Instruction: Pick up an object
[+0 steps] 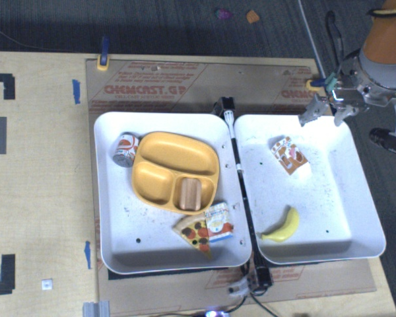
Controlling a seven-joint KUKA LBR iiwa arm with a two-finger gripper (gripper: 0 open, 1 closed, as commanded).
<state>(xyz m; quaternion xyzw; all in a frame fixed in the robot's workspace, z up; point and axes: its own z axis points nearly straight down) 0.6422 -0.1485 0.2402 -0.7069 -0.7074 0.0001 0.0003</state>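
Note:
My gripper (325, 114) hangs over the back right corner of the right bin (363, 203), its two fingers spread apart with nothing between them. In that bin a small red and white packet (289, 154) lies left of and nearer than the gripper, and a yellow banana (282, 226) rests near the front. The left bin (109, 197) holds a yellow divided plate (165, 160) with a brown sausage-like piece (189, 193) in one compartment, a small can (125, 149) at its left, a pizza slice (195, 231) and a small white and blue pack (218, 220) at its front.
A black divider (232, 144) with clamps runs between the two bins. Both bins sit on a brown cardboard sheet (185, 84) on the wooden bench. The arm's orange band (386, 38) is at the upper right edge.

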